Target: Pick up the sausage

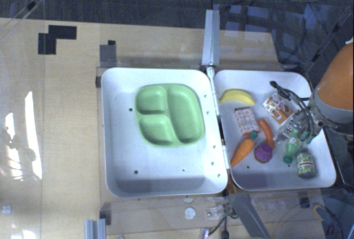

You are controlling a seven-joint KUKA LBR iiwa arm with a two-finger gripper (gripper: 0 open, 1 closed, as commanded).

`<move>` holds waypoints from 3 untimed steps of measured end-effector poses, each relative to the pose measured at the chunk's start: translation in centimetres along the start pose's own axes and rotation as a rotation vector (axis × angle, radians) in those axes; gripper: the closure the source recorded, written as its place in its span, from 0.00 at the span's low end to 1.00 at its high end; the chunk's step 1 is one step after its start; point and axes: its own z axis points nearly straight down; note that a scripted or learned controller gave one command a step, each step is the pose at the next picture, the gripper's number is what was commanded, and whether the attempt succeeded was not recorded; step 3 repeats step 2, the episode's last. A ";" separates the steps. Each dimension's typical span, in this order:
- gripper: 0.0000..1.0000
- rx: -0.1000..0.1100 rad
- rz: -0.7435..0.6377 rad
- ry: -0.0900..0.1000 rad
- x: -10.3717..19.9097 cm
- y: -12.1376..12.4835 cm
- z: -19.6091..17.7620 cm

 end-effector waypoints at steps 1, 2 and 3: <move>1.00 -0.003 -0.226 -0.005 2.9 1.6 -3.0; 1.00 -0.007 -0.371 -0.012 3.9 8.1 -9.1; 1.00 -0.007 -0.371 -0.012 3.9 8.1 -9.1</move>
